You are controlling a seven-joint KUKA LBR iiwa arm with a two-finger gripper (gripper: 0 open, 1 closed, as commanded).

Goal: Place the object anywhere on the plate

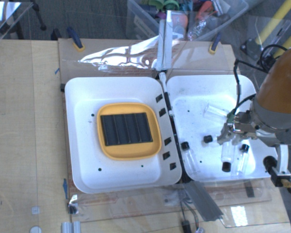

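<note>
Light wooden bench (24, 130), seen from above at a slant; two shallow white bins sit on it side by side, with a black divider strip (166, 125) running between them as the reference landmark.

Nearest the camera, a grey metal bracket (202, 202) lies on the bench just below the near end of the divider.

Left of the divider: left bin (82, 130) holds a yellow plate (130, 152) with rounded corners, roughly centred in the bin. A dark ribbed insert (125, 129) lies flat on the plate.

Right of the divider: right bin (194, 101) holds several clear plastic vials with black caps. One vial (187, 157) lies just beside the divider, another vial (226, 157) sits further right near the bin's near wall, and a third, faint clear vial (214, 111) lies further back. A small black cap (207, 139) rests between them.

The gripper (231, 132) is over the right bin, well right of the divider, close above the vials. Finger state: cannot tell; metal parts and clear plastic overlap there. The grey and orange arm (281, 86) enters from the right.

Beyond the far end of the divider: crinkled clear sheeting (121, 57), then a clear tub of coloured toys (184, 4).
</note>
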